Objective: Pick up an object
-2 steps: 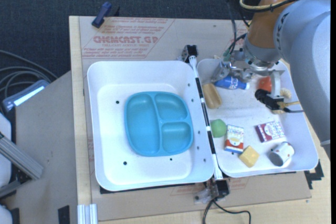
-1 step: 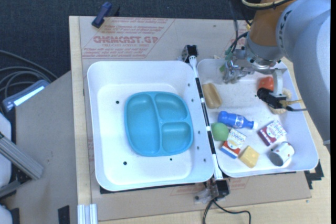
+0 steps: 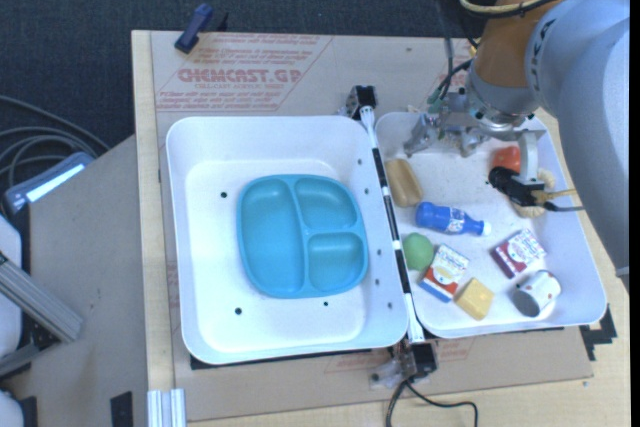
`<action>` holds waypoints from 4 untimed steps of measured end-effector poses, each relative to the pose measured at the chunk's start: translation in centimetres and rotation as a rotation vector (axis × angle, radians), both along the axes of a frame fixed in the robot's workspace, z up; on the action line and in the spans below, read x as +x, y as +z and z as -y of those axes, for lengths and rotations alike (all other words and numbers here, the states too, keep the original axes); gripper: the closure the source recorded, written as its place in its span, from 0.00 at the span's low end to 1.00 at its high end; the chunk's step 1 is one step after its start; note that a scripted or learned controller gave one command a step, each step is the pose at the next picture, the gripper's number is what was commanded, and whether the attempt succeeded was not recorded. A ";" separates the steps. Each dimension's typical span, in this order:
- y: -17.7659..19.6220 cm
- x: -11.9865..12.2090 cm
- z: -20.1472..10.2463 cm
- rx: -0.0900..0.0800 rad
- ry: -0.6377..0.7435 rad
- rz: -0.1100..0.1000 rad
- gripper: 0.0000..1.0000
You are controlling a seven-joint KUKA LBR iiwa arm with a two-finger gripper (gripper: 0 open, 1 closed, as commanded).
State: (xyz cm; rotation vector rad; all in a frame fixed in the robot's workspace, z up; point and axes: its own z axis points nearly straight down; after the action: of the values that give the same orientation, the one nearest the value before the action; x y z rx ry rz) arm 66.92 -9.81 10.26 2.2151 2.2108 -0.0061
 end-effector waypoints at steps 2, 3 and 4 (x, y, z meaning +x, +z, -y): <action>-1.8 -0.4 -0.5 0.010 0.001 -0.013 0.00; -1.8 -0.4 -0.4 0.011 0.001 -0.013 0.00; -1.8 -0.4 -0.5 0.010 0.001 -0.013 0.00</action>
State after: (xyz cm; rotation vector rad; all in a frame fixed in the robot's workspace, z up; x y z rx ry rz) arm 66.54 -9.34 8.48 2.2253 2.2235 -0.0091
